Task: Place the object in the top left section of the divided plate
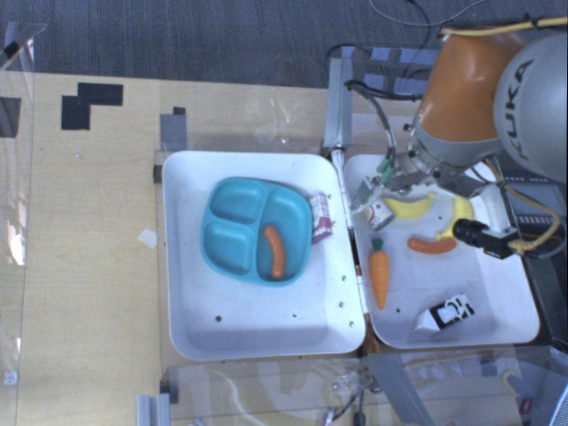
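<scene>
The blue divided plate [232,204] lies in the left bin [191,318]. An orange sausage [274,251] rests in the plate's right section, and its top left section holds nothing. My gripper [383,183] hangs low over the upper left part of the right bin [497,327]. Just below it sits a small white and red item [377,213], with a yellow banana [415,207] beside it. The arm's wrist hides what is directly under the gripper.
A white and purple packet [320,216] leans at the plate's right edge. The right bin also holds a carrot [379,275], a second orange sausage [432,245], another yellow piece [462,209] and a black and white carton [451,312].
</scene>
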Robot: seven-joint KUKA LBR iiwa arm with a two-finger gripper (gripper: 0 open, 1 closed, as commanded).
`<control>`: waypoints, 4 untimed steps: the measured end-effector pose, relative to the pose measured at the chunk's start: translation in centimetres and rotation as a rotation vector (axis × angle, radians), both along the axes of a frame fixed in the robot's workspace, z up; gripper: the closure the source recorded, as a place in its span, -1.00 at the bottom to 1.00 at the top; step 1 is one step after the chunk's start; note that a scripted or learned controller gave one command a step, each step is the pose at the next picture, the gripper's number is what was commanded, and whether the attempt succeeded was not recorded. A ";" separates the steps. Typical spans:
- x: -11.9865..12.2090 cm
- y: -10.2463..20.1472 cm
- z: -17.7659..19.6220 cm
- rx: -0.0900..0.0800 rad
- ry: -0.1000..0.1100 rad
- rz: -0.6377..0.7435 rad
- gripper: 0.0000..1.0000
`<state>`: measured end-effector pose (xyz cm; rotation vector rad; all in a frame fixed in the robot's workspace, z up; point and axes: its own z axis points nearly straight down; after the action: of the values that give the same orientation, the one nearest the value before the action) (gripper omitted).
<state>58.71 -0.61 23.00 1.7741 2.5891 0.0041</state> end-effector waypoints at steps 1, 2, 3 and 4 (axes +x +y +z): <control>-4.9 0.4 -4.5 0.000 -0.001 0.039 -1.00; -4.9 3.7 -4.0 0.001 -0.001 -0.001 -1.00; 2.1 11.1 1.3 0.001 -0.004 0.169 -1.00; 8.3 9.4 4.1 0.000 -0.005 0.085 -1.00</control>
<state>66.99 8.80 27.13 1.6607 2.6581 0.0089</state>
